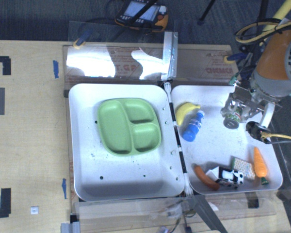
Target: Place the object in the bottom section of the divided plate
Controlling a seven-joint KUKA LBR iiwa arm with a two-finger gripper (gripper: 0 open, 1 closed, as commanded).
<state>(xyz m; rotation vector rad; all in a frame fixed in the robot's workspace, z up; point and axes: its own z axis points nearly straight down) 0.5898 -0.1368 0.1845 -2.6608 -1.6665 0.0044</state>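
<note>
Wooden surface [29,144] carries two white bins. Green divided plate [130,126] sits in the left bin [87,169]. Over the right bin [218,149] hangs the end effector [235,111] (whether it is open or closed cannot be told), near a yellow object [185,111], blue bottle [192,126] and carrot [260,164].

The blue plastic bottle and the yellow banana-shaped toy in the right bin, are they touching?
Touching. The camera view shows the blue plastic bottle lying tilted with its cap end against the yellow banana-shaped toy, with no white bin floor between them.
</note>
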